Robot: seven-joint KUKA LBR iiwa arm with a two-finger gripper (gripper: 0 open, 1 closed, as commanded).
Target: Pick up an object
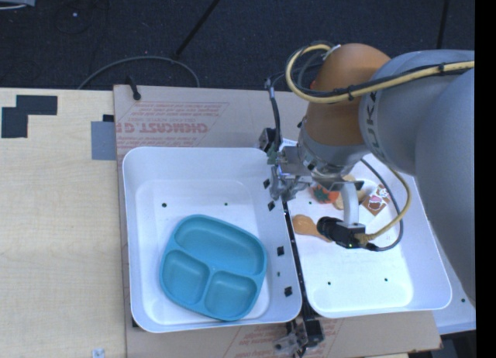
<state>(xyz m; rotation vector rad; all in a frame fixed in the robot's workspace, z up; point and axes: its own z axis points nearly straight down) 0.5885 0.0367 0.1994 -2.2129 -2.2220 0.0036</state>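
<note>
My gripper (pixel 280 184) hangs low over the left edge of the right bin (pixel 387 290), close to the divider between the two bins. A tan, spoon-like object (pixel 304 225) lies on the bin floor just below and to the right of it. Small orange and red items (pixel 324 193) sit partly hidden under the wrist. A small brown and white piece (pixel 376 202) lies further right. I see nothing clearly held in the gripper.
A blue divided plate (pixel 213 266) lies in the left bin (pixel 143 194). The grey arm with its orange band (pixel 349 77) covers the back of the right bin. A black cable fitting (pixel 341 232) hangs beside the tan object.
</note>
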